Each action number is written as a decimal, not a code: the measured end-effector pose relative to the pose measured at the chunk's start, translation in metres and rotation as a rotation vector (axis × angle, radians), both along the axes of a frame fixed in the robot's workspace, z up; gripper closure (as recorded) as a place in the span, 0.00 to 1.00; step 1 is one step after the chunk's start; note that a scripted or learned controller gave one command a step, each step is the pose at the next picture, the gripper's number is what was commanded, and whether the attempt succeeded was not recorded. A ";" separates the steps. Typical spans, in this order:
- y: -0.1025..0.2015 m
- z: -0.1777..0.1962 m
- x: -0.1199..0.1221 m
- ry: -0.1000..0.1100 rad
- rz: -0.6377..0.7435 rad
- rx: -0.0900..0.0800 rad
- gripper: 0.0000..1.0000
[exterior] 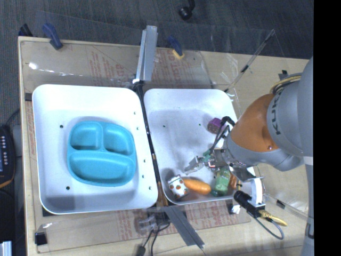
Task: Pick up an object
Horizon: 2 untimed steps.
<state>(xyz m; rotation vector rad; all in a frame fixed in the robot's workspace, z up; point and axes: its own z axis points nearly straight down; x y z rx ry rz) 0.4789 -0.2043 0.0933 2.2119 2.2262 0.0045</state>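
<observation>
Arm is reaching in from the right and sitting low over the right bin, wrist bent down toward the near corner, likely because that is where all the loose items are bunching up. Left bin is carrying a blue divided tray, lying flat mid-bin and well apart from the action, so I'm reading it as not the pick target. Gripper is hanging just above the clutter with its metal parts pointing left toward bin centre; jaw state I cannot tell, too much overlap and glare. Nothing is visibly sitting between the fingers. Candidate pick: orange carrot-like piece, lying flat by the near wall, long axis running roughly left-right along that wall, narrower end pointing right I think. Green item is sitting just right of it, partly under the wrist. White-and-red ball is touching the carrot's left end. Small purple piece is sitting apart, further up the bin.
</observation>
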 end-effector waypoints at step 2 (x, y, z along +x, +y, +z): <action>-0.005 -0.002 0.123 0.007 0.003 0.001 0.00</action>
